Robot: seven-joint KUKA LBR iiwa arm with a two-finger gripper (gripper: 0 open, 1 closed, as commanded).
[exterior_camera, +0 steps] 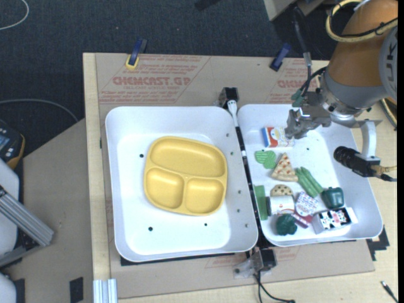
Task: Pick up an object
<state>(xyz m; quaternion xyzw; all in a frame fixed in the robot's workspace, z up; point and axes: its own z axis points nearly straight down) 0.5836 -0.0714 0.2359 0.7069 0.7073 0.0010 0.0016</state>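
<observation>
My gripper (293,134) hangs over the upper part of the right bin (372,197), just right of a small red, white and blue packet (272,136). Below it lie a green leaf-shaped piece (266,158), a pizza-slice toy (284,168), a long green vegetable (308,181), a cookie-like piece (282,190), a dark green round piece (285,224) and several small cards and packets (332,218). I see nothing between the fingers.
The left bin (126,219) holds a yellow three-compartment plate (185,175). A black cylindrical part (353,160) of the arm juts over the right bin's right side. Clamps (134,54) sit at the board's far edge.
</observation>
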